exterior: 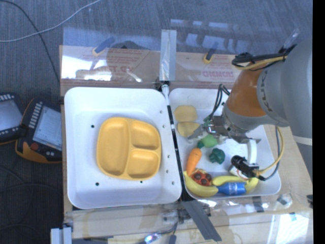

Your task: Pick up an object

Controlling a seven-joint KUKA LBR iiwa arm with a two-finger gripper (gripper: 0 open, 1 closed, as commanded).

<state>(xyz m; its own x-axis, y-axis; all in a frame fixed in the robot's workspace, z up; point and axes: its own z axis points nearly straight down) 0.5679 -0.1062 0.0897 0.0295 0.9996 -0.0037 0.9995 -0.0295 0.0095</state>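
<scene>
Leftmost, a handheld control unit (43, 131) lies on the floor beside the worktop (127, 65). Next comes the left bin (81, 187), which carries a yellow divided tray (129, 147) near its middle. The right bin (271, 184) holds the pile to choose from: two pale round pieces (186, 120) at its upper left, an orange carrot (193, 160), a green broccoli floret (217, 155), a yellow banana (199, 188) along the near wall with a small red thing (202, 177) resting on it, and a blue item (232, 188) beside a second yellow piece (231, 180).

The gripper (213, 131) hangs low over the right bin, just above a light green piece (207, 141), with the arm (254, 93) bulking over it from the right. Whether the jaws are spread or pressed together I cannot tell; the wrist covers them. Judging by this, nothing is lifted yet, so the grasp and the raise are both left to do. The bin's far right part is hidden under the arm, and the black part (238, 163) by the cable is hard to identify.
</scene>
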